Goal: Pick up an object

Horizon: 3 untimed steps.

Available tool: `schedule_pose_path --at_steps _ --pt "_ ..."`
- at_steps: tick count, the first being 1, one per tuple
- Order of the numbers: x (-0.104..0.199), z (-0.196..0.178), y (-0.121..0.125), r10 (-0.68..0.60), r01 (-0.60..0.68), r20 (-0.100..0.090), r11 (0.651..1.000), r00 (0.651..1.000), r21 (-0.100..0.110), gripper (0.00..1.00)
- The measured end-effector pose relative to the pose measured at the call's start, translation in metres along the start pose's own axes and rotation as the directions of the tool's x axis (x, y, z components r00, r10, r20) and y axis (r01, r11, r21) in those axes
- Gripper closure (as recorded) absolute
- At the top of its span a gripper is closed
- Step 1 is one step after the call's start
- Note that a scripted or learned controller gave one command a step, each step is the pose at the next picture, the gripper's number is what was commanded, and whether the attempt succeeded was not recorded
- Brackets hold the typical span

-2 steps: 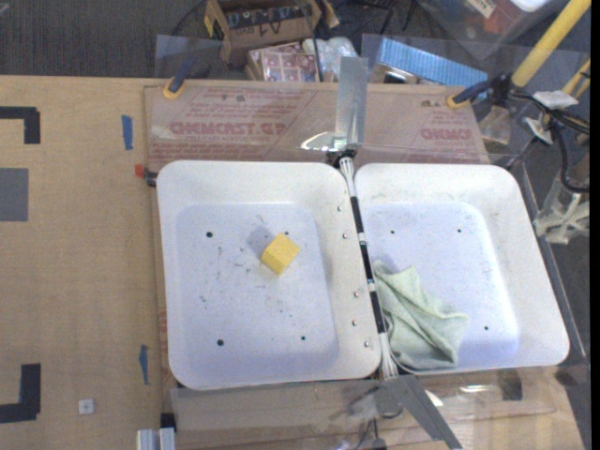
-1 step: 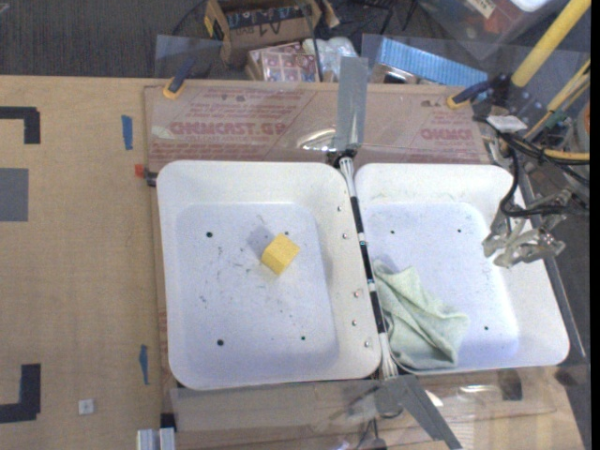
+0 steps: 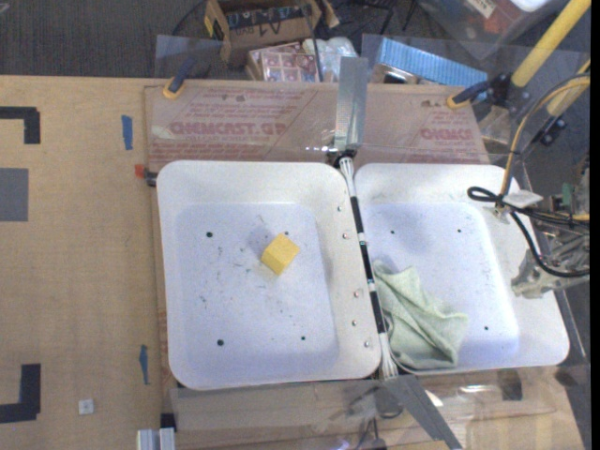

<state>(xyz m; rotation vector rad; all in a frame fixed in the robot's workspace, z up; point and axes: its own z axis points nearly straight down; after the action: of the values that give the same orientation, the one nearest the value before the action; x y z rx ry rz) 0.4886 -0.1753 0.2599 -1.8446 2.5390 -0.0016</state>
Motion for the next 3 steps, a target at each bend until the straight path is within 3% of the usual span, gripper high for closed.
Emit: schedule_pose_path --at_steps 1,2,3 --pt "-0.044 -0.052 0.005 -0.166 0.166 0.001 0.986 0.986 0.004 1.0" --pt "-0.045 -0.063 0.004 -0.162 0.162 0.004 0.987 0.987 0.011 1.0" --pt "-0.003 -0.043 -0.006 -0.375 0.375 0.001 0.927 0.927 0.0 1.0"
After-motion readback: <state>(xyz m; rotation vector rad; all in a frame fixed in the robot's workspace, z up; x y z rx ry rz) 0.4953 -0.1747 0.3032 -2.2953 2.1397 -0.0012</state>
